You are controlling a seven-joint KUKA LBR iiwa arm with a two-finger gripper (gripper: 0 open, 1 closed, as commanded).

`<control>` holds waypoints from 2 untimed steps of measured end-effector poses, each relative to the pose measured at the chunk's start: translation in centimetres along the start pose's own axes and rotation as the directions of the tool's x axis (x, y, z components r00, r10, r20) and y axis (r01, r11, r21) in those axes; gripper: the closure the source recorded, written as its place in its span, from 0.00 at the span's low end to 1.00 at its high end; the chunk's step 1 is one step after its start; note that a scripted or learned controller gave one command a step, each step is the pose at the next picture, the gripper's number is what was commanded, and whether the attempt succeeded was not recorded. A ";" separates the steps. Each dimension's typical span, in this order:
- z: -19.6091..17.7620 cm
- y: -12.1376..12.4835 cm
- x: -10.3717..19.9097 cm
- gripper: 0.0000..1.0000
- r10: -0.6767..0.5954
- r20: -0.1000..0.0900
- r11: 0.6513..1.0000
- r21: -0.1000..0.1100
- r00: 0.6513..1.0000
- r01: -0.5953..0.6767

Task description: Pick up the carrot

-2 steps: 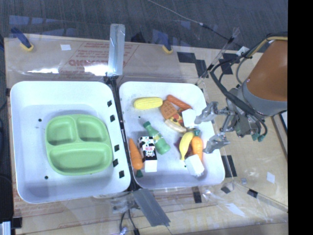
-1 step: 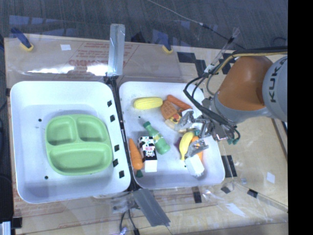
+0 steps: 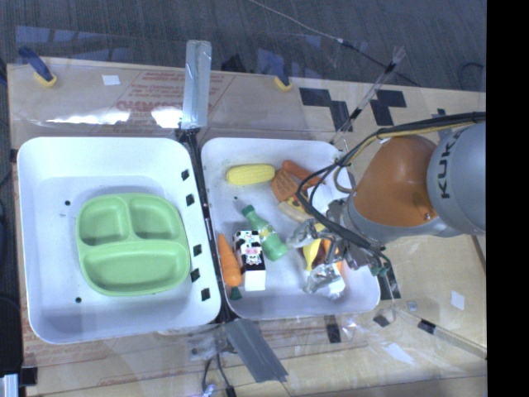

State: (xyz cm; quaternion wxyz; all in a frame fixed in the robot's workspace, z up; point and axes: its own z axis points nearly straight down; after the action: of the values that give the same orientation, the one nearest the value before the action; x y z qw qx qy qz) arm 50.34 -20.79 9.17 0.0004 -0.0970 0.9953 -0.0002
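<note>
The carrot [image 3: 229, 260] is a slim orange stick lying along the left wall of the right bin [image 3: 273, 303], near its front. My gripper [image 3: 324, 265] is down in the front right part of the same bin, well to the right of the carrot, among small items. A milk carton with a cow pattern [image 3: 250, 255] and a green bottle [image 3: 264, 233] lie between the carrot and the gripper. Cables and the wrist hide much of the gripper's tip.
A yellow corn cob [image 3: 250, 174] and an orange-brown food piece [image 3: 291, 182] lie at the back of the right bin. The left bin [image 3: 50, 172] holds a green divided plate [image 3: 131, 243]. A metal divider post [image 3: 197, 85] stands between the bins at the back.
</note>
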 end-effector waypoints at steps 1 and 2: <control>0.0 0.1 0.7 0.00 -0.231 -0.002 0.973 -0.003 0.973 0.231; -1.1 0.3 0.4 1.00 -0.241 0.001 0.970 -0.001 0.970 0.241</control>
State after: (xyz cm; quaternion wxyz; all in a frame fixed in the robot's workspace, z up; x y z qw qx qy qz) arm 49.86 -20.59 10.23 0.0007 -0.2173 0.9761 0.0004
